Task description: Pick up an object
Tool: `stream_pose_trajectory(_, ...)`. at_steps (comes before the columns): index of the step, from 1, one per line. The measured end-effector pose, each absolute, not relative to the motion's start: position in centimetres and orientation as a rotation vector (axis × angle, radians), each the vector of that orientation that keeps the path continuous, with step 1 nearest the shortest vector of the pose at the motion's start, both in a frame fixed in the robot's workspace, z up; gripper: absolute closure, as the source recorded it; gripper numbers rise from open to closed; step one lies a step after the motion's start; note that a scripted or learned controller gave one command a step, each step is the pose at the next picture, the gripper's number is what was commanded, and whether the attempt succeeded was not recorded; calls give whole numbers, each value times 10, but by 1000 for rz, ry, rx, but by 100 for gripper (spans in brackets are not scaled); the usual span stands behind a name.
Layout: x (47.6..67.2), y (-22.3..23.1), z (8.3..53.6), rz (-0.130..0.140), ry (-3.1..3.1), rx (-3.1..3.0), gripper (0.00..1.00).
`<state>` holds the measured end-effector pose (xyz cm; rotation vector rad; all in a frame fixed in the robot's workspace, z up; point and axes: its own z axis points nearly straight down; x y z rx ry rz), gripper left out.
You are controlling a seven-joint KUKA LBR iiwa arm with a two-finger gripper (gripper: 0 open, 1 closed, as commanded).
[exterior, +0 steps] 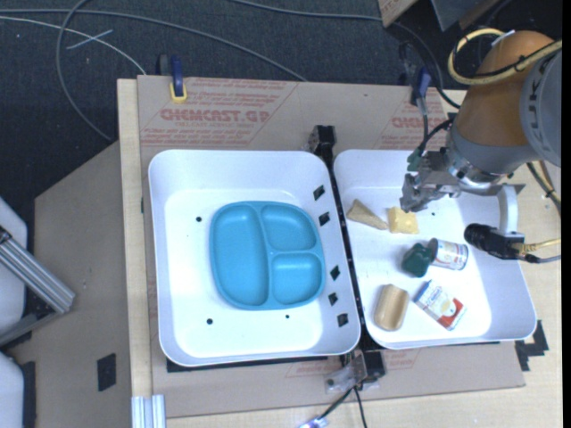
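My gripper (416, 200) hangs over the back of the right bin (504, 324), its tips just above a yellow cheese-like block (402, 221). Left of that block lies a tan wedge (366, 214). A dark green bottle with a white label (434, 256) lies in the bin's middle. Nearer the front are a tan cup-like cylinder (391, 307) and a small red, white and blue packet (441, 305). Nothing shows between the gripper's tips.
The left bin (169, 239) holds a blue divided plate (267, 254). A black divider with clips (337, 239) runs between the bins. The arm's orange band (500, 78) and cables (504, 239) lie over the right bin's back right.
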<state>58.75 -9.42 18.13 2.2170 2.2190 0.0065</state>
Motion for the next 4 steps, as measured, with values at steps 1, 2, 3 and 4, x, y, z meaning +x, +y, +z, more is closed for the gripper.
stream_pose_trajectory(1,597,-91,229,6,2220,2217,100)
stream_pose_trajectory(2,598,-91,269,5,2220,2217,100)
stream_pose_trajectory(3,599,-46,258,0,2228,2219,100)
stream_pose_trajectory(4,589,10,241,-1,2232,2219,100)
